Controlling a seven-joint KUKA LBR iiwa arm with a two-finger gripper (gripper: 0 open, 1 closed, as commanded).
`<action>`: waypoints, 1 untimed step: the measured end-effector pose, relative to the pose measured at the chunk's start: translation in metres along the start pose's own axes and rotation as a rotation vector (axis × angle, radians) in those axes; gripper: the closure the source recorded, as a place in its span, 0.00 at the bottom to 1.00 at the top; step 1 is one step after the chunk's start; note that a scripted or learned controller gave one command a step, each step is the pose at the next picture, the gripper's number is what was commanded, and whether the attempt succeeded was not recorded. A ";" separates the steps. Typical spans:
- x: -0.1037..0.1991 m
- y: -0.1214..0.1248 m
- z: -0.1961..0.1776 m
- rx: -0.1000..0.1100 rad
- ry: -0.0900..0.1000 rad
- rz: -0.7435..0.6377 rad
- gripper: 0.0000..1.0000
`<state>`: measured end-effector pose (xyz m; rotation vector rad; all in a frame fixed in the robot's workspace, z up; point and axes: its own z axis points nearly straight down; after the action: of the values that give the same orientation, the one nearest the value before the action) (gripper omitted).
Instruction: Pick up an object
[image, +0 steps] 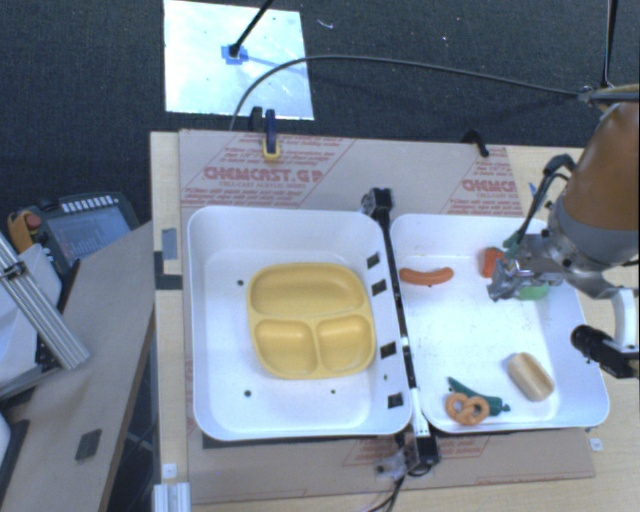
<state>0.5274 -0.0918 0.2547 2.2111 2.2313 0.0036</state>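
Observation:
My gripper (508, 282) hangs low over the upper right part of the right bin (450, 340). Just to its left and above lies a small red-orange piece (489, 262). A green piece (536, 292) peeks out from under the gripper's right side, partly hidden by it. An orange sausage (427, 275) lies further left, near the divider. A tan bread roll (530, 376) rests at the lower right of the bin. A brown pretzel (466, 407) sits on a dark green leaf-like piece (488, 402) at the front edge.
The left bin (215, 300) holds a yellow three-compartment tray (305, 320). A black divider strip (392, 300) runs between the bins. The arm's orange band (610, 150) and grey wrist loom over the right bin's far right corner.

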 end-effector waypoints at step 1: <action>0.051 -0.008 -0.004 0.000 0.000 0.000 1.00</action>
<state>0.5187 -0.0404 0.2583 2.2105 2.2317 0.0039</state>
